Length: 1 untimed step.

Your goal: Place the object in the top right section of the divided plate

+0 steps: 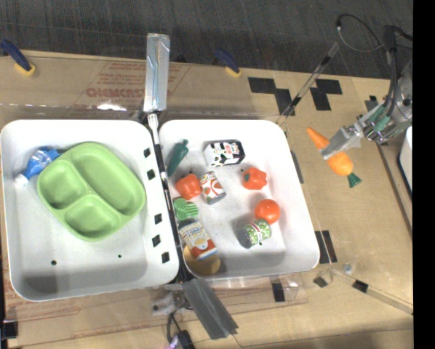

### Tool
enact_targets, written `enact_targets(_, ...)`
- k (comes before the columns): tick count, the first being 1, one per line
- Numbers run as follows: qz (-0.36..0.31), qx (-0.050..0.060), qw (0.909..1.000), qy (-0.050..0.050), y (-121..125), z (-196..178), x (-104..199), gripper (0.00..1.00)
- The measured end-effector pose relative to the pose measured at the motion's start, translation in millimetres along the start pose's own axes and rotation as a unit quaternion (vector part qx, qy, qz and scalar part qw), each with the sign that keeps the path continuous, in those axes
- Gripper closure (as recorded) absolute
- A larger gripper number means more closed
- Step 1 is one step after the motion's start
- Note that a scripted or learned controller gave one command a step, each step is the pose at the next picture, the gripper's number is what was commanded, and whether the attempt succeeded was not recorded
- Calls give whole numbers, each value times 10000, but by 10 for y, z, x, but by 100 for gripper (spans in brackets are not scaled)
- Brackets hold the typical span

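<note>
My gripper (pixel 346 138) sits to the right of the right bin (pixel 294 195), outside it, above the bench. Fingers closed on a toy carrot (pixel 332 153): orange, tapered, green tip at lower right. Green divided plate (pixel 94 189) lies in the left bin (pixel 72 278).

A green divided plate (pixel 92 189) with 3 sections lies flat in the left bin (pixel 28 267).

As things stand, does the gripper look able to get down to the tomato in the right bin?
Probably yes. The tomato lies uncovered, apart from the can below it. The gripper is off to the right of the bin, by a toy carrot, with nothing between.
</note>
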<state>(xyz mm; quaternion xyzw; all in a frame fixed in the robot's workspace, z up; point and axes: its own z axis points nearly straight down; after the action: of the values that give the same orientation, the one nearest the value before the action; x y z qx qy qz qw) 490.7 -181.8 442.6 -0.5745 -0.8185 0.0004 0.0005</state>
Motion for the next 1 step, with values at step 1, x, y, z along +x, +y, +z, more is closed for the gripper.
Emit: enact_targets(1,-363,3,9993,4,-114,1,77,100)
